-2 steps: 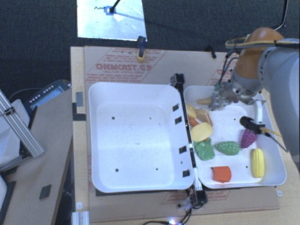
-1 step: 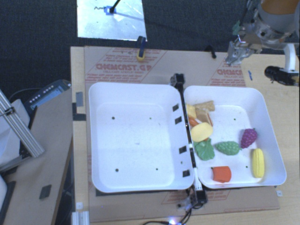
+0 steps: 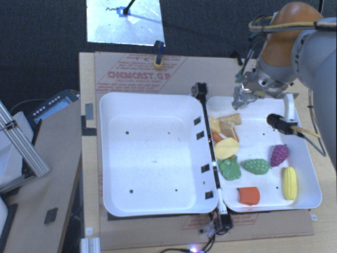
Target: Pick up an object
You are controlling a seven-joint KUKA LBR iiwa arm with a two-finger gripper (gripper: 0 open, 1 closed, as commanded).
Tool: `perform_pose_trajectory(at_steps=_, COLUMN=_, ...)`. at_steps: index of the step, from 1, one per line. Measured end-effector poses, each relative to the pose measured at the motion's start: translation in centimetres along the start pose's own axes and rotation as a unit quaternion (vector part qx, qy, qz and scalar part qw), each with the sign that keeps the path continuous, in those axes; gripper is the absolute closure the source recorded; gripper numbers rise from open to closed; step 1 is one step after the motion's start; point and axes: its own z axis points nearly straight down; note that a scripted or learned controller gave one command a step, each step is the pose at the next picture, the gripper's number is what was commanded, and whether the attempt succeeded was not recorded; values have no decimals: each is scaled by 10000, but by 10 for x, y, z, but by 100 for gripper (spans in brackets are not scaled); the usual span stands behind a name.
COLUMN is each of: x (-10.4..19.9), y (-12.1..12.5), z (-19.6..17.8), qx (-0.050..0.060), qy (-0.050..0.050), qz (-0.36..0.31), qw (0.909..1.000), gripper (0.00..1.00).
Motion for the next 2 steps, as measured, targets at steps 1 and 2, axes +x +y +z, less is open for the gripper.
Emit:
perform_pose_trajectory(at_steps=1, x=43, y=-1, z=-335, qx=-171, qy=-12, qz=-32, qw=9998, gripper=100)
perform_pose_trajectory(at_steps=2, x=89, y=-44, z=-350, qx=-78, qy=0, qz=-36, qw=10000, gripper=100)
